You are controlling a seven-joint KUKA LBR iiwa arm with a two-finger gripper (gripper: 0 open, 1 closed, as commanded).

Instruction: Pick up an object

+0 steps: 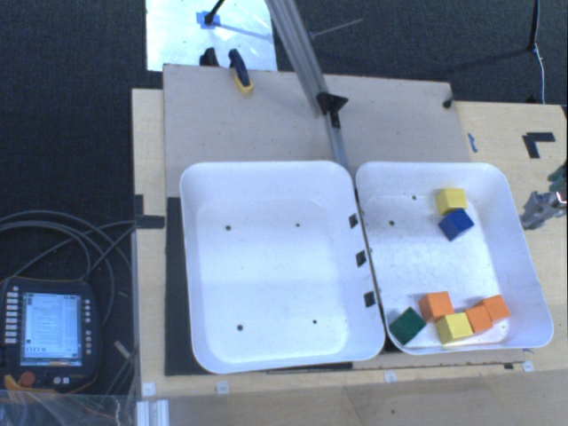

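The right bin (524,264) holds several small blocks. A yellow block (450,200) and a blue block (455,224) touch near its far side. Along the near side lie a green block (407,325), an orange block (435,305), a second yellow block (453,327) and two more orange blocks (479,318) (496,307). My gripper (543,206) shows partly at the right edge of the view, just outside the right bin's right rim, level with the blue block. Nothing is seen held in it.
The left bin (204,238) sits beside the right one with black clips along the shared rim. A grey pole (297,43) slants over the back of the bench. A teach pendant (49,331) with cables lies to the left, off the bench.
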